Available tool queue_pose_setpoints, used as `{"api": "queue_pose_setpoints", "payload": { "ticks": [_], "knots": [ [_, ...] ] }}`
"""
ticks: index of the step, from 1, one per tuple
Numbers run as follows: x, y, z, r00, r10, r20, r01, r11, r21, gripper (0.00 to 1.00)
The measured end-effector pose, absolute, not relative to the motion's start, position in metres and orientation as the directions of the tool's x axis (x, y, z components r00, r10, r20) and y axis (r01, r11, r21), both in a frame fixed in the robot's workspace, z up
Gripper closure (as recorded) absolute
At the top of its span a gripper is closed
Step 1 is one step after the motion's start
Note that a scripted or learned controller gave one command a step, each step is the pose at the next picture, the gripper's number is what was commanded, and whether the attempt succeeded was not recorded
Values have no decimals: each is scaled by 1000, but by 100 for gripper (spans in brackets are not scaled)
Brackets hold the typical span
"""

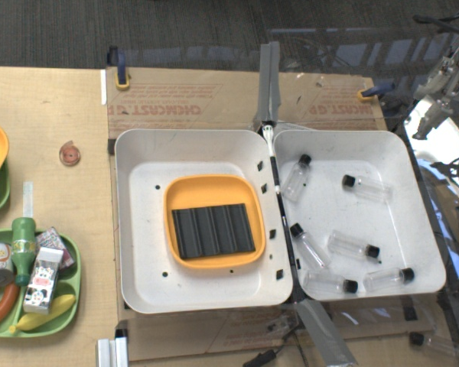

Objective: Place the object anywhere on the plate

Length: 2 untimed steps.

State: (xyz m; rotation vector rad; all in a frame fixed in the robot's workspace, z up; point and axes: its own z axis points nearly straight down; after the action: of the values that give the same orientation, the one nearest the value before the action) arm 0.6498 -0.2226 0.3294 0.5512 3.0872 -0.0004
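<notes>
Overhead view of a workbench with two shallow white bins side by side. The pincer (434, 107) sits at the far upper right, blurred against clutter beyond the bench; I cannot tell whether it is apart or together, and nothing can be seen in it.

Farthest from the pincer, at the left edge, a green tray (61, 306) holds toy food, a green bottle (21, 248) and small printed packets whose labels are too small to read. These look like spare props, parked well apart from the bins.

Nearer the pincer, below and to its left, the left bin (138, 159) holds an orange plate (208, 186), set in the middle as the target. A dark ribbed slab (214, 230) already lies flat on it.

Behind the bins, a cardboard sheet (321, 98) is clamped down, seemingly to protect the bench. Its upside-down print appears to read CHEMCAST.

Closest to the pincer, directly below it, the right bin (413, 205) holds clear vials (354, 245) with black caps, lying scattered on their sides. The object to move is probably one of these; none is on the plate.
</notes>
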Motion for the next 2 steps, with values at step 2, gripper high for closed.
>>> {"api": "queue_pose_setpoints", "payload": {
  "ticks": [2],
  "knots": [
    [660,-221,296,-956,-293,-4,-293,956,0,0]
  ]
}}
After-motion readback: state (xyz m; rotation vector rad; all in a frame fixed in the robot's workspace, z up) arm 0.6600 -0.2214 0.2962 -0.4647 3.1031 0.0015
